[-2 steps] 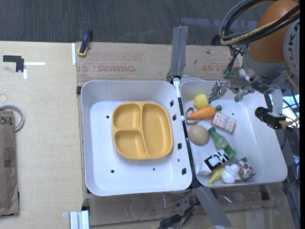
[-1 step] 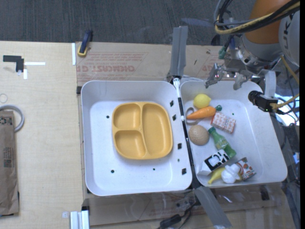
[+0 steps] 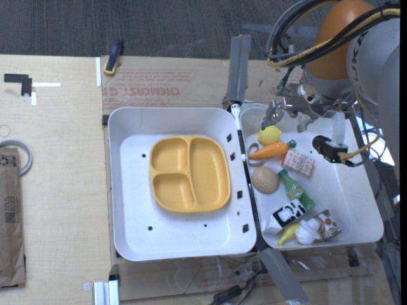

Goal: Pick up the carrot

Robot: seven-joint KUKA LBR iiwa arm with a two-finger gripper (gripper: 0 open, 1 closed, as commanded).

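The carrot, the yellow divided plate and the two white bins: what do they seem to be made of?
The carrot looks like moulded plastic toy food: even orange, smooth, faint sheen. The yellow divided plate seems matte hard plastic, one uniform colour with rounded moulded compartments. The left bin and the right bin appear to be thin white plastic, with soft rounded rims; the exact material is not certain.

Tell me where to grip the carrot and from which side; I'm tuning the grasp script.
Grip the carrot around its thick middle, coming straight down from above. It lies flat, long axis roughly left-right, thick end toward the box. The lemon sits close behind it and the potato in front, so closing across its width is tight; a little right of the middle looks freer.
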